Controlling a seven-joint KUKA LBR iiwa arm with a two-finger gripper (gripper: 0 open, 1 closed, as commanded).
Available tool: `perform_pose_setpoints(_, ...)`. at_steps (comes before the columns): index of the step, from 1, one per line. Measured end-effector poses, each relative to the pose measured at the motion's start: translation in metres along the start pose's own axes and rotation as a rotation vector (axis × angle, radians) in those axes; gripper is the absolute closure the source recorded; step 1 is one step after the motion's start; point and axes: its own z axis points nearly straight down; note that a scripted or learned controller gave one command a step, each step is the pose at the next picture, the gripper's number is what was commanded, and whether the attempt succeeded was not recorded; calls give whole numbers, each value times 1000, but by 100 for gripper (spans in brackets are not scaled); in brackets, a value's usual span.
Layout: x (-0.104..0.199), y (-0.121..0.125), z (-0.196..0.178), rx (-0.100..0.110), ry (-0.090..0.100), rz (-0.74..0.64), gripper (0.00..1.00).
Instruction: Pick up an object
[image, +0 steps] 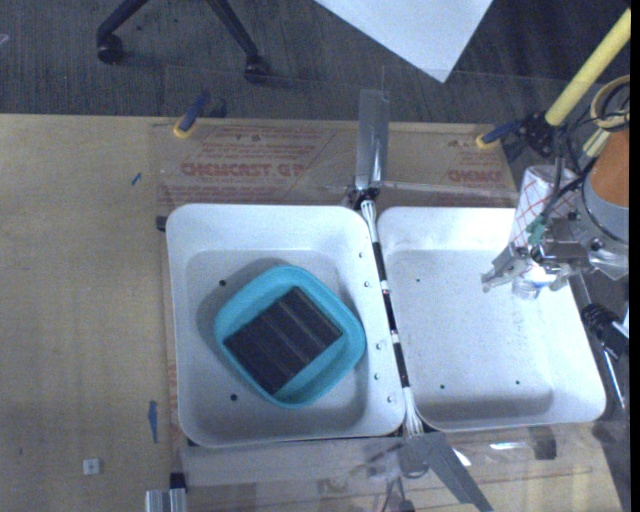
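Cardboard (250, 165) under the bins reads "CHOICREST"; a teal container (290, 335) fills the left bin (190, 240).

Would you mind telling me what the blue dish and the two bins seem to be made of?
Blue dish: likely moulded plastic, smooth and matte, with rounded edges; its dark ribbed centre is unclear. Left bin and right bin: probably thin formed plastic, white, slightly glossy.

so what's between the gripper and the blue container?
In the camera view: bare floor of the right bin, then the divider where both bins' rims meet. Gripper hangs over the right bin; blue container sits in the left bin.
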Motion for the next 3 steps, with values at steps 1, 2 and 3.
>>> perform_pose_setpoints(1, -20, 15, -85, -4, -2, -29, 0)
perform_pose_setpoints(2, -46, -26, -85, 1, 0, -179, 0)
perform_pose_setpoints(3, -61, -47, -9, -3, -2, -100, 0)
